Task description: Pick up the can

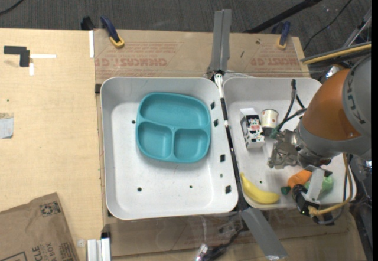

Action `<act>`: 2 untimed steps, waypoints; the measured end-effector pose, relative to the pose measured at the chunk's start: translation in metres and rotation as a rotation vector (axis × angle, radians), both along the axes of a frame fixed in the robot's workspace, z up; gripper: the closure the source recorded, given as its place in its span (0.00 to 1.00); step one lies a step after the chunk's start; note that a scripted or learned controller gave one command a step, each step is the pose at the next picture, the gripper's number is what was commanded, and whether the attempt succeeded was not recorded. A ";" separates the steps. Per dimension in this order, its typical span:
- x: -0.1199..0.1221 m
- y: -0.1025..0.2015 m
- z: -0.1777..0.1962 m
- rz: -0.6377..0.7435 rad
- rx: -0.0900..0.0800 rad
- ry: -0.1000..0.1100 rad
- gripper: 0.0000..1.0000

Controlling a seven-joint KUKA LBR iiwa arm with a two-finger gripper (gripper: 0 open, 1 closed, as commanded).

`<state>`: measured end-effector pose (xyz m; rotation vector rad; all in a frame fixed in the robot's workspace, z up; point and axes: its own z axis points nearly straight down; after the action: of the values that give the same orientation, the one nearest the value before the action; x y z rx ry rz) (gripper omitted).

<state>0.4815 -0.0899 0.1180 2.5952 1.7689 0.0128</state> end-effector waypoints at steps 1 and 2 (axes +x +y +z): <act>0.000 0.000 0.000 0.000 0.000 0.000 0.00; 0.068 -0.049 -0.028 -0.062 -0.005 0.012 0.00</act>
<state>0.5497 -0.1384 0.0898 2.6515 1.6888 -0.0076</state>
